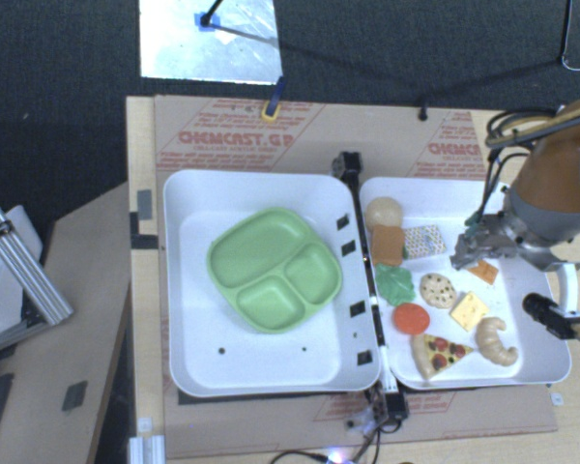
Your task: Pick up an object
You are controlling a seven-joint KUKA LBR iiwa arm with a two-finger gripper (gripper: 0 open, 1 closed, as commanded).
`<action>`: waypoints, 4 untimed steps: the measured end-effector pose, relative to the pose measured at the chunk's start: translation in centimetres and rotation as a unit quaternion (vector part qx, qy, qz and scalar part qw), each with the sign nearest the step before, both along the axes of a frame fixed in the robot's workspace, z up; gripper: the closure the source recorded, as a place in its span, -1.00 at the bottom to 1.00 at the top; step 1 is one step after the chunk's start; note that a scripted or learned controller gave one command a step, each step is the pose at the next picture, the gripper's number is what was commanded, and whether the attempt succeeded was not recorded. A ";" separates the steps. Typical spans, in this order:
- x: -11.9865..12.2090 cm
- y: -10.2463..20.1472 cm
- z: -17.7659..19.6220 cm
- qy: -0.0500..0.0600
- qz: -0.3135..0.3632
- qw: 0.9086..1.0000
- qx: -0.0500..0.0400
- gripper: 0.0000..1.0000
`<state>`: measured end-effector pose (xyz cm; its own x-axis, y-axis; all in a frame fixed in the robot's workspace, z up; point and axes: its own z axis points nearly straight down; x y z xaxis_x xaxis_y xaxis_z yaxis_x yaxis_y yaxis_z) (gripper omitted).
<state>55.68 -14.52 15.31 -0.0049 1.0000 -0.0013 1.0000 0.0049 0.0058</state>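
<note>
Toy food is what you have to choose from, all of it lying in the right bin (561, 361): a bread roll (384, 211) at the far left corner, a brown slice (388, 245) just in front of it, a speckled square cracker (424, 241) beside that, then a green lettuce leaf (395, 283), a chocolate-chip cookie (436, 289), a red tomato slice (412, 318), a yellow cheese wedge (469, 310), a croissant (496, 342) and a pizza slice (439, 354) near the front wall. You can see the gripper (472, 251) low over the bin's right half, just beside a small orange piece (483, 273), which may be a cracker. You cannot tell whether the jaws are open or closed from this slant, and nothing visibly sits between them. Your left bin (188, 356) carries a green divided plate (275, 269). Both bins rest on the cardboard-covered worktop (232, 138).
</note>
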 end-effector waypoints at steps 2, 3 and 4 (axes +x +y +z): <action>0.3 -0.7 7.3 0.001 0.000 1.000 0.000 1.00; 2.3 4.2 7.4 0.001 0.003 1.000 0.001 1.00; 5.6 8.4 6.2 0.001 0.002 1.000 0.001 1.00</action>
